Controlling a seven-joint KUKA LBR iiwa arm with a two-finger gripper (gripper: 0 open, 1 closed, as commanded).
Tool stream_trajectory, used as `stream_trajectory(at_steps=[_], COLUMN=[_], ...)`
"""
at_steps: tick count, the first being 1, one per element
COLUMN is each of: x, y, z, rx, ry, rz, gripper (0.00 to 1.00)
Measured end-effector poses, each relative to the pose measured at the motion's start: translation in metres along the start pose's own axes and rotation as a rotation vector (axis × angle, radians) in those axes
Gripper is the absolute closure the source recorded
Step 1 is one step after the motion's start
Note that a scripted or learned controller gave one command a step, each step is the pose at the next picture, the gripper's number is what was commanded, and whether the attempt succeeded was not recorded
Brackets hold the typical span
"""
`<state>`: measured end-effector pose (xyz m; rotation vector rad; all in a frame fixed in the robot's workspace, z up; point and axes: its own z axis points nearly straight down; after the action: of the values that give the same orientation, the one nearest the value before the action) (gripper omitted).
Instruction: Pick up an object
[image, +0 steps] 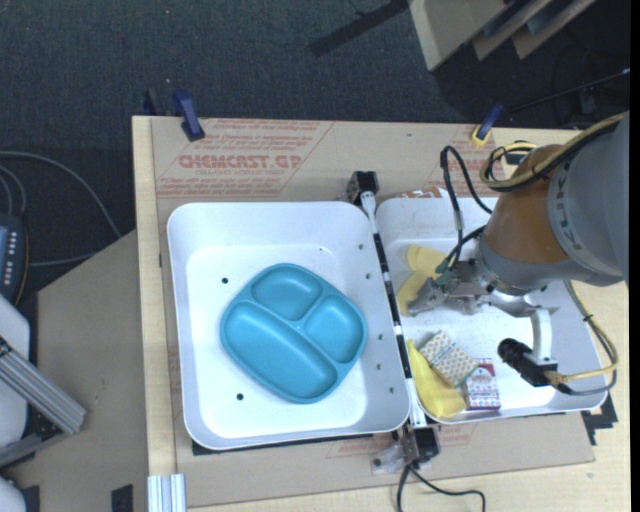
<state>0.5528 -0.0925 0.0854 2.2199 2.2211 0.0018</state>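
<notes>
My gripper (432, 296) hangs low over the left part of the right bin (575, 395), at the end of the grey arm with its orange band (520, 225). Just above and left of it lies a yellow object (419, 264), partly covered by the gripper. Below the gripper rests a small checkered packet (446, 354). A second yellow object (436, 389) lies along the bin's left wall near the front. A red and white box (483, 385) lies beside the packet. Nothing can be seen held.
The left bin (200, 250) holds a blue divided plate (292, 331). A black divider rail (385, 290) runs between the bins. Cables loop from the wrist over the right bin's back and right side, ending in a black plug (520, 362).
</notes>
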Motion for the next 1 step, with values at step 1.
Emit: stream_trajectory(at_steps=[1], x=[-0.0168], y=[0.0514], z=[0.0006], rx=[0.001], ry=[0.0], rz=[-0.001], gripper=[0.0])
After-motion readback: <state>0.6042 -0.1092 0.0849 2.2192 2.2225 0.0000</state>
